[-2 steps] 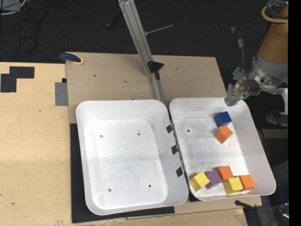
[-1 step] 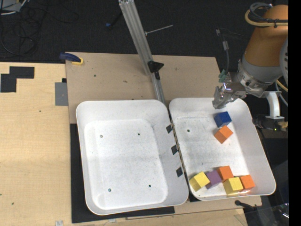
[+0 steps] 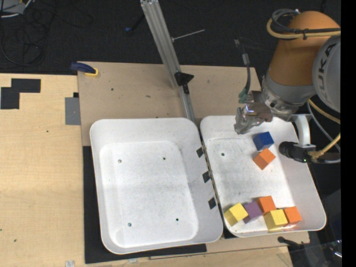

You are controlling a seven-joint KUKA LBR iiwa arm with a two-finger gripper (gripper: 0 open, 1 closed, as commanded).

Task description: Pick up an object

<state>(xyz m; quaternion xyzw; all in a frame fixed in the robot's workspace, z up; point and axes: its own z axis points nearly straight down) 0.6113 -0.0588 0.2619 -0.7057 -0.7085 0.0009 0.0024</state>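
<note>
Claw: gripper (image 3: 245, 125) at right bin's (image 3: 311, 191) far rim; cannot tell its state.
Nearest: blue cube (image 3: 263, 140) at its 4 o'clock, apart.
Progress: nothing lifted; all cubes in bin.

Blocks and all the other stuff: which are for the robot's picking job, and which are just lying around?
For the job:
gripper
blue block
orange block
block cluster
right bin

Lying about:
left bin
metal rail
blue clamp
</note>
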